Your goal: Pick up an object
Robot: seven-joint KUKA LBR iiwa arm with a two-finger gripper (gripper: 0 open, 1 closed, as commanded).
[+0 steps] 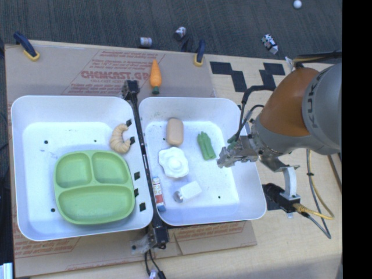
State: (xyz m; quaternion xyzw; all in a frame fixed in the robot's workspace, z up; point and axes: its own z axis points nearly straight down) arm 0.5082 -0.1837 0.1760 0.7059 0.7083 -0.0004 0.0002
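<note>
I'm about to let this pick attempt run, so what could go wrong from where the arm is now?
1. The gripper sits by the right bin's right wall, so it might clip the rim.
2. The green pickle is nearest but narrow and tilted; fingers could slip off.
3. The fried egg and white block lie close together, so one may get nudged.

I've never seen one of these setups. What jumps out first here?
The big grey and orange arm reaching in from the right, its pincer over the right bin beside a green pod. Then the bright green divided plate in the left bin.
</note>
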